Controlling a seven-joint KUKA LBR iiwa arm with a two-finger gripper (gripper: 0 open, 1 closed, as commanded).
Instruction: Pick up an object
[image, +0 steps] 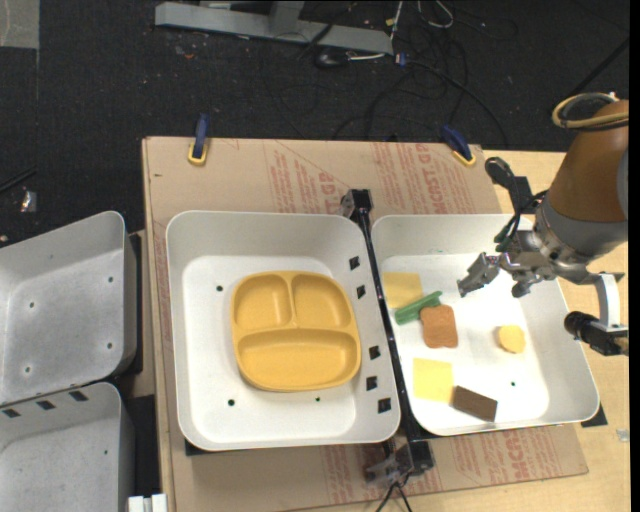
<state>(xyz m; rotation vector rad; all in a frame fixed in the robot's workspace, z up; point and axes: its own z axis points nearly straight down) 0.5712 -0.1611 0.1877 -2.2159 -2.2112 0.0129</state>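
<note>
The right bin (560, 390) holds several small food-like pieces. A pale yellow slice (402, 290) lies by the divider with a green bean (417, 308) across its lower edge. Just below sits an orange-brown block (438, 326). Toward the front are another yellow slice (433, 379) and a dark brown block (474, 402). A small round yellow piece (511, 339) lies further right. My gripper (497, 279) hovers over the bin's back half, above and between the orange-brown block and the round piece. It is open with nothing between its fingers.
The left bin (200, 250) holds a yellow divided plate (296, 330). A black divider (375, 300) runs between the bins. Two grey metal trays (60, 300) lie off the bench at the left. Blue-and-yellow clamps (199, 140) grip the board's back edge.
</note>
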